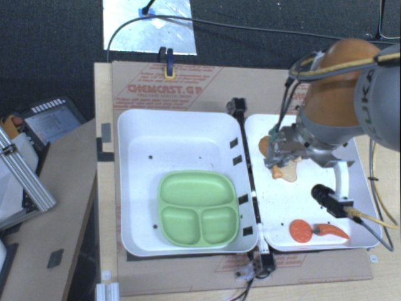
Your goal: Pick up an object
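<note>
Across the surface (103,193), camera view: two shallow white bins side by side. Left bin (188,115): one green divided plate (197,209), three compartments, lying flat toward the near side. Right bin (285,199): three small items. Item one, a tan flat piece (287,174), lay in the far-left part of the bin, partly covered by the end effector (280,155), which stood directly over it and low; contact could not be confirmed. Whether the end effector was spread or pressed together could not be told from this angle. Item two, a red round piece (301,231), and item three, an orange tapered piece (332,232), lay just beside each other near the front wall, well apart from the end effector. Handling estimate for the tan piece, the likeliest candidate: light, thin, probably soft or slightly flexible, not fragile; its low profile offers little height to grip, so a hold across its narrower exposed edge seems best, with slipping the main risk.
</note>
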`<state>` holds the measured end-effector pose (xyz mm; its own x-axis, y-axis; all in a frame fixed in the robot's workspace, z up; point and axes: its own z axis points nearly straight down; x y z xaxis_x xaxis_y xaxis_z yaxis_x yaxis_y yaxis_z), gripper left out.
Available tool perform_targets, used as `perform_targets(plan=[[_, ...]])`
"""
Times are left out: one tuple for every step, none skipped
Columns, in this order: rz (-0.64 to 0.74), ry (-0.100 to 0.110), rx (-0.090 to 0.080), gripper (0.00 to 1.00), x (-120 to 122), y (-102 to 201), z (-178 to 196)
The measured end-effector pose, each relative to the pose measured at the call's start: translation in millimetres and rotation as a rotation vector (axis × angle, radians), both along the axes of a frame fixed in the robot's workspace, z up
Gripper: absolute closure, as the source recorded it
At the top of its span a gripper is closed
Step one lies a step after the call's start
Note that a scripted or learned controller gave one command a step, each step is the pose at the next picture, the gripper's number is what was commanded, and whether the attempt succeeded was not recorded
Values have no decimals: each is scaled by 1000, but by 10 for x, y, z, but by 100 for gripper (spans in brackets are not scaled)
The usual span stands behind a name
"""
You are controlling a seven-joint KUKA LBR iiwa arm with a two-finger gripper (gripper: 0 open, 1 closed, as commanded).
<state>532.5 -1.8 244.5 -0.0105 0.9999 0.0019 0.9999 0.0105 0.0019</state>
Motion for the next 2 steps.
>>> perform_targets(plan=[[-1,1,0,100,94,502,-134],[-1,2,0,100,50,1062,-218]])
